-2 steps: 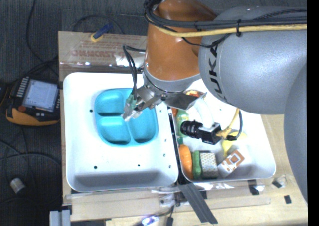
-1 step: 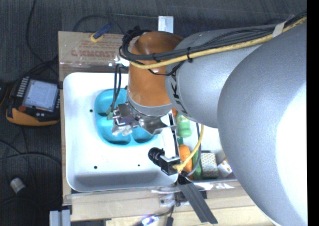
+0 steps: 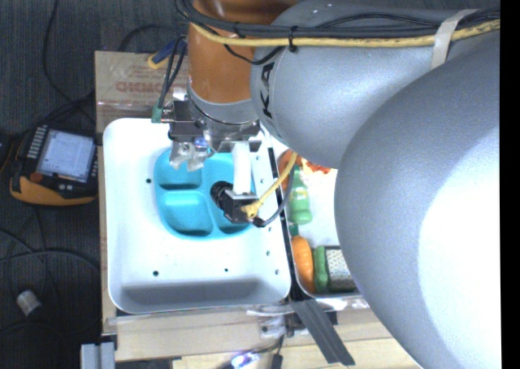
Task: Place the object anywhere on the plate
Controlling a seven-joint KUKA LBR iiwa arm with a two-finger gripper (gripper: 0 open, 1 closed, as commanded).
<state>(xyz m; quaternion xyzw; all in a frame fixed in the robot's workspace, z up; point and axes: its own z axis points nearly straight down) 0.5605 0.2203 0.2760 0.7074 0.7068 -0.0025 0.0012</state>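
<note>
One blue plate (image 3: 188, 214); two white bins (image 3: 134, 221); one carrot (image 3: 302, 258).

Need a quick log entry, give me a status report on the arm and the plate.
Gripper over blue sectioned plastic plate in left white bin. Held object: cannot tell. Orange carrot in right bin.

Dark grey carpet floor (image 3: 57, 34) strewn with black cables (image 3: 41, 258).
</note>
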